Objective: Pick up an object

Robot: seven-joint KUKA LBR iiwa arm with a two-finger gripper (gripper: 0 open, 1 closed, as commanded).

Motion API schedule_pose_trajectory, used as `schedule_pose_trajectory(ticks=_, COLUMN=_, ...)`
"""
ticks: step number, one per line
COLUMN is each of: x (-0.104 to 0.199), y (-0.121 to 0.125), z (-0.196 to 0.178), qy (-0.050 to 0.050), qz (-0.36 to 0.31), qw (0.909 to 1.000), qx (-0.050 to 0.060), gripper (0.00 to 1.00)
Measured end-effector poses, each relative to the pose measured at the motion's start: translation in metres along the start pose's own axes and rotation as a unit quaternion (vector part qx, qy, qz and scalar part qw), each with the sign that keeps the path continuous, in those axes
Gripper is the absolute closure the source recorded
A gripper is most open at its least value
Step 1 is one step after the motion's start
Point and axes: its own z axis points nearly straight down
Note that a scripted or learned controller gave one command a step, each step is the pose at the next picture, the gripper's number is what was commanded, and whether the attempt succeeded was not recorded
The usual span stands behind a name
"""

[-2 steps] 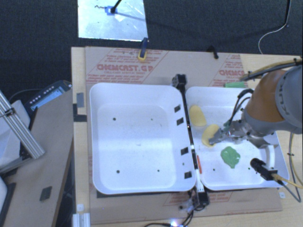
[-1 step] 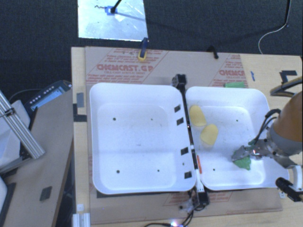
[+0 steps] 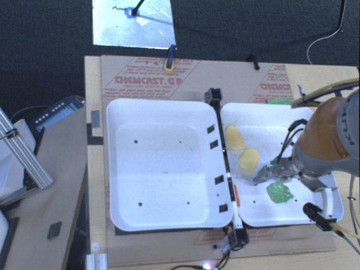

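Yellow pieces (image 3: 241,149) and a green object (image 3: 279,192) share the right bin (image 3: 259,110); pincer (image 3: 263,176) state unclear.

Illumination was bright and even, apparently from overhead. The two white bins (image 3: 163,162) were nearly washed out, their inner relief hard to read. A reflective metal sheet (image 3: 133,16) at 12 o'clock showed streaky glare. Shadows stayed soft and short, darkest along the divider between the bins. The picture was low in resolution and mildly soft; the arm (image 3: 329,136) at 3 o'clock appeared slightly blurred.
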Motion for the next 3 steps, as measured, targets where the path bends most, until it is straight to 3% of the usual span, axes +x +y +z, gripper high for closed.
schedule_pose_trajectory(ticks=1, x=0.053, y=0.05, z=0.0, qy=0.0, qz=-0.001, qw=1.0, qx=-0.002, gripper=0.0)
schedule_pose_trajectory(ticks=2, x=-0.012, y=0.001, z=-0.003, qy=-0.001, qz=0.007, qw=1.0, qx=0.002, gripper=0.0)
schedule_pose_trajectory(ticks=3, x=0.055, y=0.061, z=-0.001, qy=0.0, qz=-0.001, qw=1.0, qx=-0.002, gripper=0.0)
